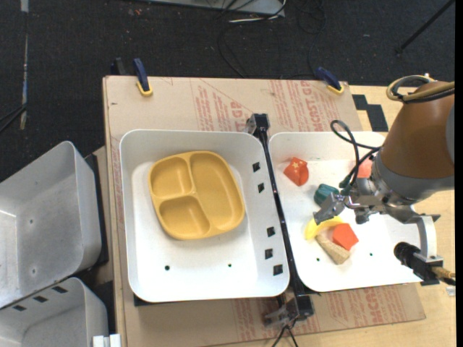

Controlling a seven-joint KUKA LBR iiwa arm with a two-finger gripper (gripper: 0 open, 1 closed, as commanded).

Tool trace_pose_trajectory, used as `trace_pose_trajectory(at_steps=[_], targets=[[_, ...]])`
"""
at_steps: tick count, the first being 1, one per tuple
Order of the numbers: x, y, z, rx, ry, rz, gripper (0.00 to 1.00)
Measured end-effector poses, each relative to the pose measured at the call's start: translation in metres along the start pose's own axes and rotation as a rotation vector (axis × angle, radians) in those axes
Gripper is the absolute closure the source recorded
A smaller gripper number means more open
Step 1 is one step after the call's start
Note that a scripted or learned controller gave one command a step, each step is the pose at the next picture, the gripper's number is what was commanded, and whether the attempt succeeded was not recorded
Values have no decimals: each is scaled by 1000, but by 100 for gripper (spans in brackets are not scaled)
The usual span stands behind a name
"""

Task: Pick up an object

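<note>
From the camera above the bench, the arm (419, 143) comes in from the right, its brown-orange bulk hanging over the far side of the right bin (376, 266). The gripper (327, 210) sits low over the middle of that bin, pointing leftward. From this angle I cannot tell whether it is spread or closed, and nothing can be seen pinched in it.

The loose things are all gathered in the right bin around the tool. Just below the gripper lies a yellow piece (320, 227), curved and flat on the floor of the bin. Touching it on the right is an orange block (346, 236), which leans against a tan wooden block (331, 251) nearest the front edge. Just above the gripper sits a small teal object (325, 191). Further back and to the left, a red block (296, 171) stands on its own. A bit of something reddish-pink (364, 169) peeks out beside the arm, too covered to make out.

The left bin (134, 215) holds a yellow divided plate (195, 194), lying flat, turned a little askew, toward the back half of the bin. Both bins rest on a cardboard-covered bench (195, 107), with two blue-and-yellow clamps (142, 78) at its far edge.
</note>
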State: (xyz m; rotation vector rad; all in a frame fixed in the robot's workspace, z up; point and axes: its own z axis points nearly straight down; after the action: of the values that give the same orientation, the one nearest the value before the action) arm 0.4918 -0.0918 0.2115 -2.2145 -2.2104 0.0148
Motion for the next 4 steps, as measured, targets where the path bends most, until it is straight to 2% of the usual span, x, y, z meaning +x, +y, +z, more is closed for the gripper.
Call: trace_pose_trajectory(at_steps=[1,2,3,4], targets=[[0,3,-7,-14,-2,-3,0],[-1,1,36,-11,-1,0,0],[-3,-3,98,-12,-1,0,0],[-5,3,113,-32,-8,1,0]])
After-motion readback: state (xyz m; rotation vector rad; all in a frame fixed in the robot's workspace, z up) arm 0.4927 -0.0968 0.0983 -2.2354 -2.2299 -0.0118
